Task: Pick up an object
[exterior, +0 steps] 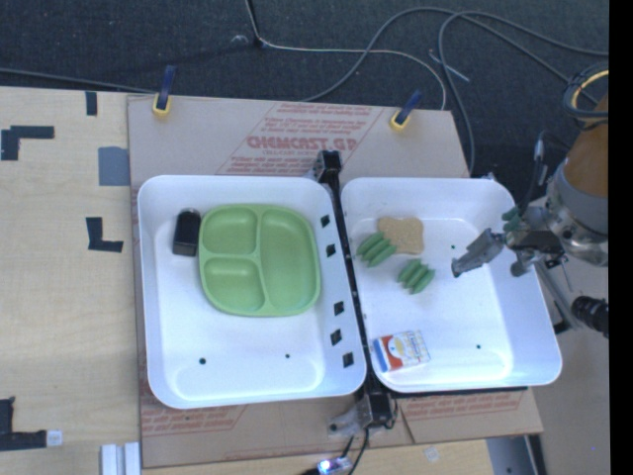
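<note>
In the right bin lie a tan slice of toast, two green ridged pieces, and a small white and orange carton near the front wall. My gripper hangs over the right side of that bin, to the right of the green pieces, with a grey finger pointing left and downward. Nothing shows between its fingers. The left bin holds a green divided plate and a small black block.
A black divider with clips runs between the two bins. Yellow clamps pin the cardboard sheet at the back. Cables trail across the dark floor behind the bench.
</note>
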You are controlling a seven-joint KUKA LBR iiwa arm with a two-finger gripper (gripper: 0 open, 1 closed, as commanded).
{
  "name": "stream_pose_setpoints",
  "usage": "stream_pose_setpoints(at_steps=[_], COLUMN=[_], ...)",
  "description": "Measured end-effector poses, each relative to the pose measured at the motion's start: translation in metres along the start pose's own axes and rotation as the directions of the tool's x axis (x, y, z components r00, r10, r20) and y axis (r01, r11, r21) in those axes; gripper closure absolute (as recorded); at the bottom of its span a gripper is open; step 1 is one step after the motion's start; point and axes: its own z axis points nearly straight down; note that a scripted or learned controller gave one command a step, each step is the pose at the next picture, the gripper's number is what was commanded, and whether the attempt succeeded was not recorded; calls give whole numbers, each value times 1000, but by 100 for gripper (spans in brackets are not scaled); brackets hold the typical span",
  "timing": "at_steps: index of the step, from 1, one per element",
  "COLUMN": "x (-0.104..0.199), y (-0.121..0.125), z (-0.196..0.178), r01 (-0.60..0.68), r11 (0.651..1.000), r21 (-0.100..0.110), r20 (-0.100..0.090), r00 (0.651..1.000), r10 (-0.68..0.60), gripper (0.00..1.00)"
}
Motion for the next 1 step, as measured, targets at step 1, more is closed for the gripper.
stream_pose_setpoints(at_steps=[1], x=[0], y=[2], z=[-5], r01=[3], r11=[1000], r21=[-11], r20=[2], r00=[1000], r10=[-3], gripper=[0])
